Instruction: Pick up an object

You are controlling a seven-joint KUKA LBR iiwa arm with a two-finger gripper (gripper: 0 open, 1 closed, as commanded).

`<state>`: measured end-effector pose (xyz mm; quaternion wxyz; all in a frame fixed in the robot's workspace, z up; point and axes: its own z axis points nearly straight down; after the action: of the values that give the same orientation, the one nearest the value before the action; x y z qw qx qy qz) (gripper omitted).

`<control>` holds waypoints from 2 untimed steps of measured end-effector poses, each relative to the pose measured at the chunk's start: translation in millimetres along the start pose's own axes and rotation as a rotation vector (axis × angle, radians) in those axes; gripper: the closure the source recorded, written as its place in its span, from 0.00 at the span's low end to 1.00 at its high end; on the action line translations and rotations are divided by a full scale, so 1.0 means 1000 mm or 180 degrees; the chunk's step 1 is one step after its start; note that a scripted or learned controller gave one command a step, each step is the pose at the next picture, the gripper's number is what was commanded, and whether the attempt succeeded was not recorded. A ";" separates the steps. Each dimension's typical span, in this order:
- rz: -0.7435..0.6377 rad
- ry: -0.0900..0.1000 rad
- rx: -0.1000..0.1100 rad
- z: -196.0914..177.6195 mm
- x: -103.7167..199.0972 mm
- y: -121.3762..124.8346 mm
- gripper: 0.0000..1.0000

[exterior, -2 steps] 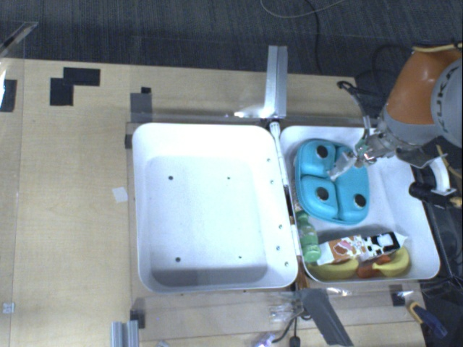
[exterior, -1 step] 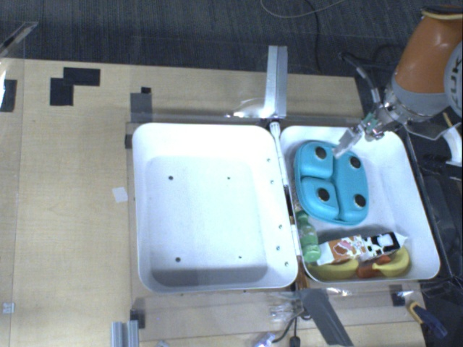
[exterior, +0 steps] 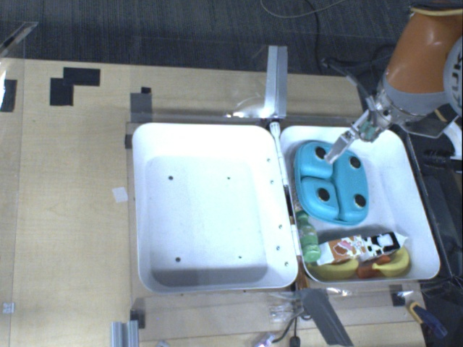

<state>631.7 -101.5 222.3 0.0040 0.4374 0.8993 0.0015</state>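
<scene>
Now we see the arm (exterior: pixel 423 56) reaching in from the right, its gripper (exterior: pixel 337 150) low over the right bin (exterior: pixel 409 172). The fingers point down at the top of the blue toy (exterior: pixel 333 190), touching or almost touching it; we cannot tell whether the jaws are apart or together. The toy lies in the bin's upper middle. Near the front wall lie a banana (exterior: pixel 362 268), a printed packet (exterior: pixel 362 247) and a green bottle (exterior: pixel 308 238). The left bin (exterior: pixel 145 215) sits beside it.
</scene>
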 end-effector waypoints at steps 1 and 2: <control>-0.0207 -0.0001 -0.0003 0.010 0.017 0.046 1.00; -0.0469 0.0001 -0.0002 0.035 0.029 0.042 1.00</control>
<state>647.1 -52.9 187.1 0.0041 0.3700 0.9290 0.0016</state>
